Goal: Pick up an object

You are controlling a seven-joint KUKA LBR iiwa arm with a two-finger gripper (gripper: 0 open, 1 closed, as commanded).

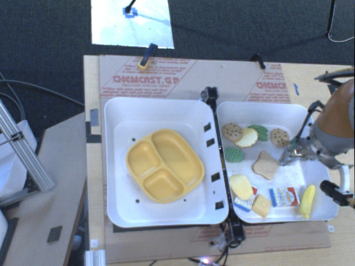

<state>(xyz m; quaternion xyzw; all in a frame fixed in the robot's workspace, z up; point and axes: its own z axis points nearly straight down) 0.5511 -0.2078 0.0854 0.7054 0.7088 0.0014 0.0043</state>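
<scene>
The right white bin (277,111) holds several toy foods. Two chocolate-chip cookies (232,131) (279,136) lie along its far side, with a pale yellow round piece (247,138) and a green piece (258,132) between them. A tan toast slice (266,165) lies mid-bin. My gripper (289,155) reaches in from the right and sits low, just beside the toast's right edge. Nothing shows in its grasp. Nearer the front lie a yellow lump (241,186), a small cheese-coloured block (261,205), a red, white and blue carton (284,196) and a banana (307,200).
A yellow divided plate (165,165) lies in the left bin (119,121). A green ridged disc (234,154) sits by the divider between the bins. The arm's orange band (339,112) hangs over the right bin's right rim. Black clips (209,95) hold the bins' rims.
</scene>
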